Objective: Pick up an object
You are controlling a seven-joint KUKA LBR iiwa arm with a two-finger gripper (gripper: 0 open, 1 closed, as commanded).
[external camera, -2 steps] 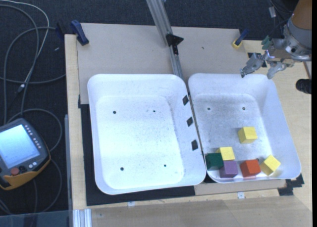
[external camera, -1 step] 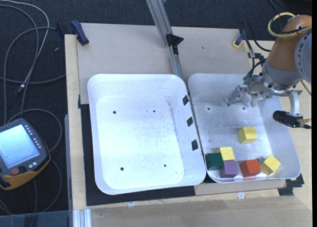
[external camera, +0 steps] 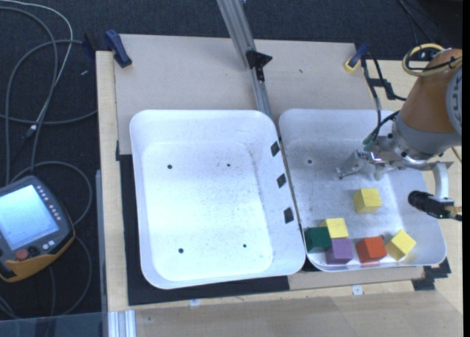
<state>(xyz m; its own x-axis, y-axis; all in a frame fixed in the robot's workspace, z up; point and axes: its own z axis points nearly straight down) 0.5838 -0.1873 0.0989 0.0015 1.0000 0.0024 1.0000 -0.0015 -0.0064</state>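
Observation:
Several small blocks lie in the right bin (external camera: 308, 137). One yellow block (external camera: 367, 200) sits alone near the middle. Along the bin's front edge are a second yellow block (external camera: 336, 227), a green block (external camera: 317, 238), a purple block (external camera: 339, 249), an orange block (external camera: 371, 249) and a third yellow block (external camera: 402, 244). My gripper (external camera: 361, 165) hangs low over the right bin, just behind the lone yellow block and apart from it. The grey arm with its orange band (external camera: 432, 104) comes in from the right.
The left bin (external camera: 147, 130) lies beside the right one, with black clips (external camera: 281, 180) on their shared rim. A slanted metal pole (external camera: 233, 16) rises from the bench's back. A teach pendant (external camera: 28, 225) and cables (external camera: 44, 71) lie on the floor at left.

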